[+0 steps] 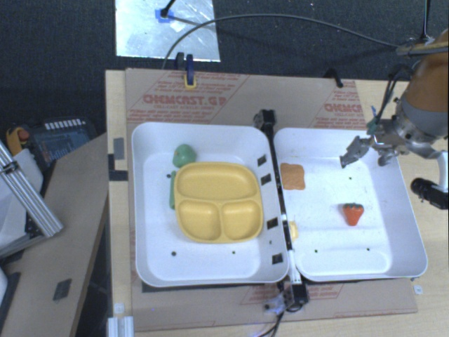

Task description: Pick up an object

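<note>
Nothing is picked yet: the end effector (366, 151), seemingly released and empty, hovers near the right bin's (400, 188) far edge, strawberry (353, 213) untouched.

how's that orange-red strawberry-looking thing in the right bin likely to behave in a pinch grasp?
The strawberry toy looks small and tapered, so it may squirt out of a squeeze on its narrow end. It lies alone on the right bin floor, so a nudge would probably slide or roll it. Likely light plastic. The gripper is above and apart from it.

Dark carpeted floor (56, 41), shiny metal sheet (166, 20), tan side table (66, 209)
</note>
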{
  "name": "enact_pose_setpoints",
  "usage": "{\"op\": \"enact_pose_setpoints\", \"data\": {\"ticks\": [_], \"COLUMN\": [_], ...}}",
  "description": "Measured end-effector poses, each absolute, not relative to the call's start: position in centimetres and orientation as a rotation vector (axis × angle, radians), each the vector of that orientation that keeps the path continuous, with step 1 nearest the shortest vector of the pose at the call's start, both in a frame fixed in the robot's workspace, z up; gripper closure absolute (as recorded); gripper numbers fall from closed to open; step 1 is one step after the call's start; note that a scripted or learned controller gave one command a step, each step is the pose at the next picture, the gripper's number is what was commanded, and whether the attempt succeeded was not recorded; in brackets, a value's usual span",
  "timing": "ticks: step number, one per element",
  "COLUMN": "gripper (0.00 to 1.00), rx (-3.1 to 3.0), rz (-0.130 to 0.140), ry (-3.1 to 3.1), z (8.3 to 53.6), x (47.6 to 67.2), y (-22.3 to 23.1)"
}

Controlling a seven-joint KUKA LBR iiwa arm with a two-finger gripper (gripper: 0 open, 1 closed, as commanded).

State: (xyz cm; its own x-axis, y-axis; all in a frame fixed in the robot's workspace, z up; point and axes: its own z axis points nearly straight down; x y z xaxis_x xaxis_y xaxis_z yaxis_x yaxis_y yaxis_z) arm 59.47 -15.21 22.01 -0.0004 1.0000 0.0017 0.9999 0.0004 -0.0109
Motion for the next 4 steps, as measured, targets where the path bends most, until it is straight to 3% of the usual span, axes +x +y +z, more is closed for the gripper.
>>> {"op": "enact_pose_setpoints", "data": {"ticks": [1, 4], "gripper": [0.00, 0.00], "rx": [-2.219, -2.219], "rz": [-0.001, 0.002], "ry": [-2.226, -2.221], "z": [22.7, 8.2], "x": [59.7, 58.5], "y": [-15.2, -16.1]}}
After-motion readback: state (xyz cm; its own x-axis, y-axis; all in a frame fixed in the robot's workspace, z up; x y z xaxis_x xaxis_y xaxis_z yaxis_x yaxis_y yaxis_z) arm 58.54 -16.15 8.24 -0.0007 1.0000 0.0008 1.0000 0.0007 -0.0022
